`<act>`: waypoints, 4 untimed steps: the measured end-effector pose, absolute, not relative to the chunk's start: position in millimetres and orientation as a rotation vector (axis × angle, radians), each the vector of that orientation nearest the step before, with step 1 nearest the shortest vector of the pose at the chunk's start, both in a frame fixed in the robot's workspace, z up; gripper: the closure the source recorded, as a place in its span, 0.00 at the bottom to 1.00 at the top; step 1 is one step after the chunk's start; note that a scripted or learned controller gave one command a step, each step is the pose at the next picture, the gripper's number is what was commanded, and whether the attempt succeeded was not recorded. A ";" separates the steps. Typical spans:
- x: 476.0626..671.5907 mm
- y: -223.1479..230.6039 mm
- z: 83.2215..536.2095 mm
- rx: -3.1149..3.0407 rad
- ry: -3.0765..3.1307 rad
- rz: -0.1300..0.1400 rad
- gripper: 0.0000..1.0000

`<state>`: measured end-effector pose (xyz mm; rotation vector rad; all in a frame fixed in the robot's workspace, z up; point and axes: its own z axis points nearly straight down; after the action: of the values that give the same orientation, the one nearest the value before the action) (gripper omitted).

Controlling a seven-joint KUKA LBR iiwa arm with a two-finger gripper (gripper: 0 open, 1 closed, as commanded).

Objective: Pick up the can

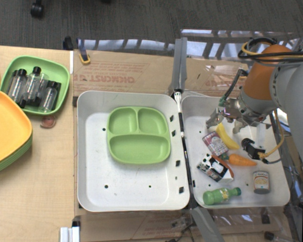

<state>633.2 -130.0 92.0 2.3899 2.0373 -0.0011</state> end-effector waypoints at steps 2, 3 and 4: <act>633.2 -130.0 92.0 2.390 2.037 -0.001 0.00; 633.2 -130.0 92.0 2.390 2.037 -0.001 0.00; 633.2 -130.0 92.0 2.390 2.037 -0.001 0.00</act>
<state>633.2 -130.0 92.0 2.3899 2.0373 -0.0011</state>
